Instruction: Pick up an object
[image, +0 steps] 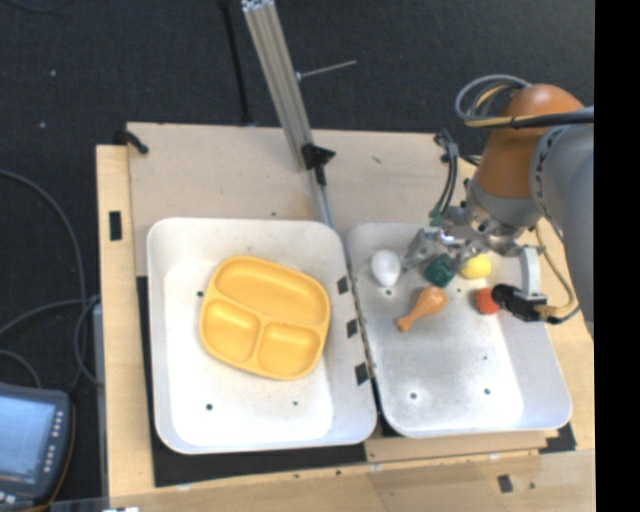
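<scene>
At the left of the bench, the left bin (190, 400) is holding a yellow divided tray (265, 317), which is lying flat near the bin's middle. Right of it, the right bin (470, 390) is carrying the loose items, all grouped in its far half. A white egg-shaped object (385, 266) is lying at the left of that group. A tan drumstick-shaped object (422, 308) is lying nearer and just to its right. A dark green object (438, 270) is sitting right at the gripper (440, 250), which is hanging over the far part of this bin. A yellow rounded object (477, 266) is lying just right of the green one, and a small red object (485, 301) is lying a little nearer.

Whether the gripper is open or closed cannot be told from this view, and nothing is showing as held. By this evidence the pick is not yet done: the gripper is positioned at the dark green object, and the grasp and lift are remaining.
</scene>
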